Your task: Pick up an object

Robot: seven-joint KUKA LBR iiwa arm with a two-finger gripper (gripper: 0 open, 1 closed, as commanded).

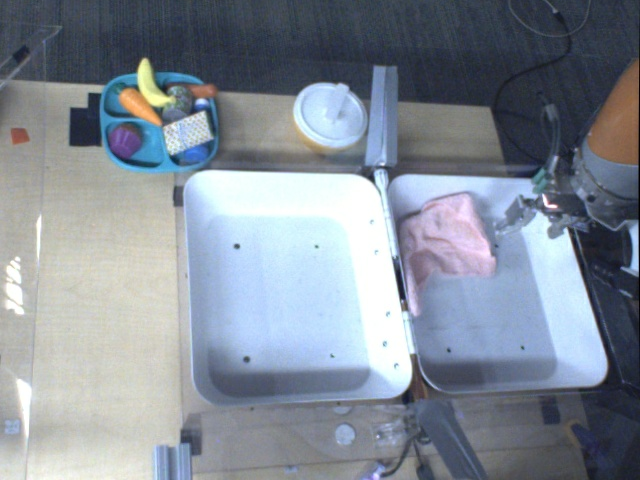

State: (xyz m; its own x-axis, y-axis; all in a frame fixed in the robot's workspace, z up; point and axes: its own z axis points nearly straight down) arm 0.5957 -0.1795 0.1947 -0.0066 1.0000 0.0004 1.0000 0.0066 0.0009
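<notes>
Hand: over the right bin's far right part, just beside the pink cloth; finger state cannot be told from this view.
Arm: grey with an orange band, entering from the surface's right edge.
Pink cloth: crumpled in the right bin, against its left wall toward the far side.
Left bin: white, touching the right bin along the shared wall.
Blue tray: near the surface's far left corner, holding toy food.
White lidded cup: at the far edge, beyond the left bin.
</notes>
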